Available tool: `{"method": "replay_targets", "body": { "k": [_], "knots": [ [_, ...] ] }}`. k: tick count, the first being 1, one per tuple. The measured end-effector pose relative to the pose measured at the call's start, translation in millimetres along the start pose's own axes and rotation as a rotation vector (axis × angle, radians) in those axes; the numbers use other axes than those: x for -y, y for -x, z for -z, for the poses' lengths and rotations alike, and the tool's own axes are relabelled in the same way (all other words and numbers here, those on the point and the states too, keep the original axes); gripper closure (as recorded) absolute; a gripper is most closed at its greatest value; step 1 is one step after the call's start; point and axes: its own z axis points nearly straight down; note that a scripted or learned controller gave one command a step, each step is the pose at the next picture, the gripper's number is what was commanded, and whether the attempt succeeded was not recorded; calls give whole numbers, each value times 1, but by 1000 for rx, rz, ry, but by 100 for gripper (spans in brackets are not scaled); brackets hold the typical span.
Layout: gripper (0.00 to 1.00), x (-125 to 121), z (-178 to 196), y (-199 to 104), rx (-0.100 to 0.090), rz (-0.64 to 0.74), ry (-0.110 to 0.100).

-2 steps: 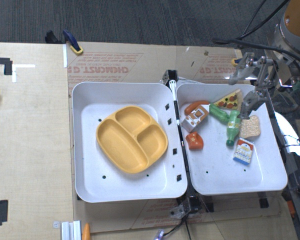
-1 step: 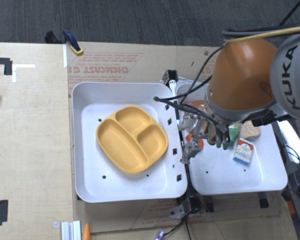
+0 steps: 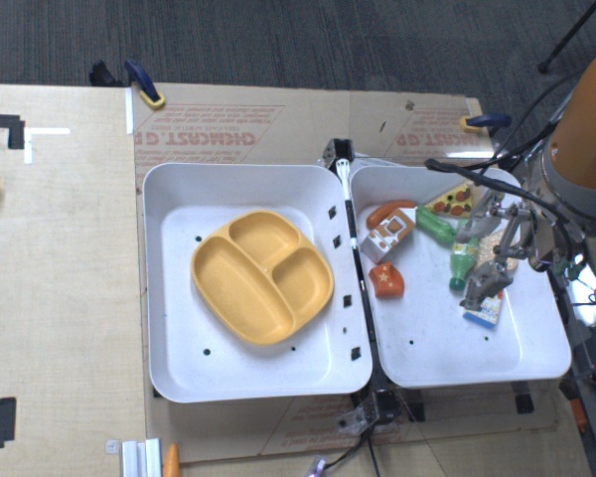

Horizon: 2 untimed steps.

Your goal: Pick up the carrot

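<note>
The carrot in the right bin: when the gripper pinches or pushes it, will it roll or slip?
The carrot looks like smooth toy plastic, so probably stiff, light and a little slippery. Its rounded, tapered shape may roll or pivot when pushed. A small box touches it and may move too.

red upside-down lettering on the cardboard sheet (image 3: 308,127) under the bins, not clearly readable

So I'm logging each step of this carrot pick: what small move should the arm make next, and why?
Probably shift the gripper toward the left side of the right bin. It sits over the small blue-and-white pack and green bottle, while the carrot lies apart near the divider, beside the tomato.
</note>
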Motion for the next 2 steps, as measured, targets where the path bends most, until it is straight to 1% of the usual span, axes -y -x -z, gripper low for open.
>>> {"method": "replay_targets", "body": {
  "k": [1,2],
  "knots": [
    [0,-53,-129,-13,-6,20,1],
    [0,25,-60,4,0,262,1]
  ]
}}
